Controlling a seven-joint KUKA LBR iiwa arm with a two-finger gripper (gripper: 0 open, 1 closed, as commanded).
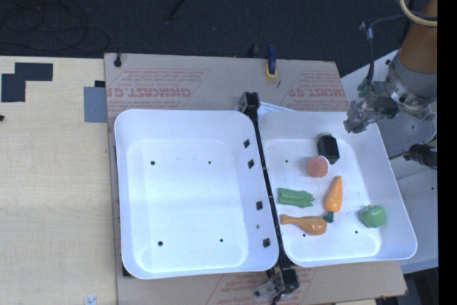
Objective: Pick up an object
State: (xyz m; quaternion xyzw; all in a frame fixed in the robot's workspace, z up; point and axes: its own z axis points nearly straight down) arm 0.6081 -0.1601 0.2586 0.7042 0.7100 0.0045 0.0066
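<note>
The right bin (394, 186) holds several small toys. A black block (328, 147) lies near its back, with a pink ball (318, 167) just in front of it. An orange carrot (333, 193) stands on end beside a flat green piece (295, 197). A tan gourd-shaped toy (305, 223) lies at the front, and a green round toy (372, 216) sits at the right front. My gripper (355, 119) hangs over the bin's back right rim, up and to the right of the black block, touching none of the toys.
The left bin (136, 153) sits beside the right one, joined by a black divider with clips (258, 175). Both rest on a cardboard sheet (186, 86) over a wooden bench. The grey arm with its orange band (418, 46) fills the right edge.
</note>
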